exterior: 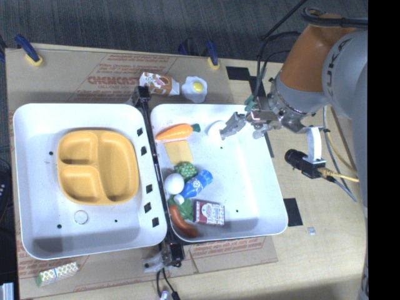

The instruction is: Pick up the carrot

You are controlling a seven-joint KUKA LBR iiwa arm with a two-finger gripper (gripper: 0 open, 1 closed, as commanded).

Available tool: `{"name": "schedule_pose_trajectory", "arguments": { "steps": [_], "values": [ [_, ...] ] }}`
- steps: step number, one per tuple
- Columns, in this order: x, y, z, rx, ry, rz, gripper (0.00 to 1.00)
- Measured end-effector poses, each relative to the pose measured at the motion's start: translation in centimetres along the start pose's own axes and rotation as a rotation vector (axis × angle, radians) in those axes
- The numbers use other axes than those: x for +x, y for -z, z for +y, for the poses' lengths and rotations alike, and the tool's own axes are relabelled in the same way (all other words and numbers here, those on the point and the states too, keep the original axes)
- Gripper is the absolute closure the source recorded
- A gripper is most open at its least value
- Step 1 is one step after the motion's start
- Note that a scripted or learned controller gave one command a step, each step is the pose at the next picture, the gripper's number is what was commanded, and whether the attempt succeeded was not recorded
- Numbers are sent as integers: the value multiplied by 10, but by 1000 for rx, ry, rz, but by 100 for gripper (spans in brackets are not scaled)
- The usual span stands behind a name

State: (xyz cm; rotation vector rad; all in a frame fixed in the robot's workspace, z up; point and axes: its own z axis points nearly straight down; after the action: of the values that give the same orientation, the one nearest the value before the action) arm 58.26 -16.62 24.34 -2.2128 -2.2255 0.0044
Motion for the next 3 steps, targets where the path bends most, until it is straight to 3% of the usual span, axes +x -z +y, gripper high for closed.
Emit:
{"name": "schedule_pose_trajectory", "arguments": {
  "steps": [1,2,3],
  "values": [
    [41,-52,53,-1,-102,0,0],
    [61,-151,75,0,-45,1,0],
    [61,-142,74,6,-42,1,100]
  ]
}}
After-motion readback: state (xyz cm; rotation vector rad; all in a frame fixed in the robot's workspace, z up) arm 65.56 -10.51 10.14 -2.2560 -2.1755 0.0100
